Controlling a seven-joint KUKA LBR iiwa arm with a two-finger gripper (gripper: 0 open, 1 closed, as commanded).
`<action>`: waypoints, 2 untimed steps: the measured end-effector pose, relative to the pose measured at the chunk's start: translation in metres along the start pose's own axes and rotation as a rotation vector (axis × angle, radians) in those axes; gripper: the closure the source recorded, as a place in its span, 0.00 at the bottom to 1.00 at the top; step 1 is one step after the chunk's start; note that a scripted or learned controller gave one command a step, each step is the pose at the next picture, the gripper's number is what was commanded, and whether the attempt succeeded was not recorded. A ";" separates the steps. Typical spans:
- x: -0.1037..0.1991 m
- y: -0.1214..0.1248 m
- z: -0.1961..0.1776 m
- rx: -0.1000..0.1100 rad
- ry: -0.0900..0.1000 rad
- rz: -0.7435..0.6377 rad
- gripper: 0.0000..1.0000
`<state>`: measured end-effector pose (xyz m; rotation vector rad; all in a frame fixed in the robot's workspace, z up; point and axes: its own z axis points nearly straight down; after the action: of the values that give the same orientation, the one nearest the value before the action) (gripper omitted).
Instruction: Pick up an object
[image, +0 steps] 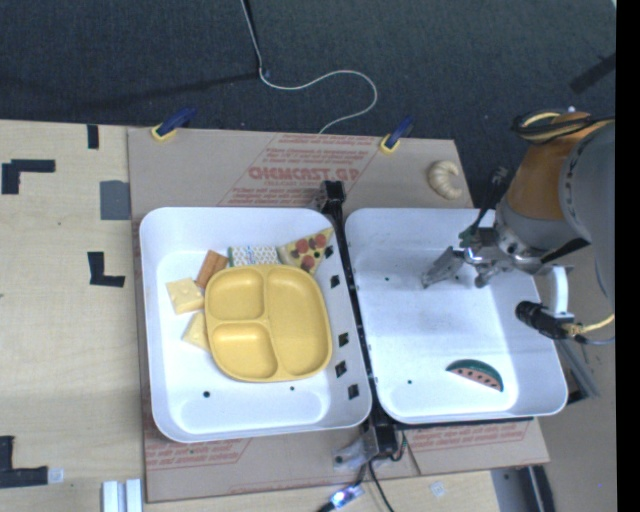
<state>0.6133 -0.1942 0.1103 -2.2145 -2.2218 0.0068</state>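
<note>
Gripper (452, 268) hangs over the upper part of the right bin (400, 235), fingers spread apart and pointing left, nothing between them. Reaches in from the right on a grey arm (590, 200) with an orange band (535, 180) above the wrist. Looks like the approach step, judging from the open fingers and the lack of any catch: no pick made yet. Nearest candidate: a watermelon slice (476, 375), lying flat near the lower right corner of the same bin, well apart from the fingers and below them in the view. Other candidates sit in the left bin (160, 300): a yellow divided plate (268, 322) in the middle, with small pieces tucked around its upper and left edges, among them a tan cracker (184, 295), a brown strip (211, 266) and a pizza-like wedge (308, 247); too small to name more surely. Next move probably calls for shifting toward the slice, lining the fingers across its narrow width, then dropping until the tips straddle it before closing. Flat, thin shape lying on the bin floor likely makes for a hard grasp: tips may close above it or nudge it toward the wall. Plate seems too wide for this finger span except at its rim. Outside the bins, a small beige lump (447, 178) rests on the cardboard (200, 165).
</note>
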 end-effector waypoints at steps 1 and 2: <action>0.001 0.000 0.027 -0.005 -0.002 0.000 0.00; 0.002 0.001 0.015 -0.008 -0.003 -0.001 1.00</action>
<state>0.6147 -0.1924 0.0956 -2.2184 -2.2285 0.0010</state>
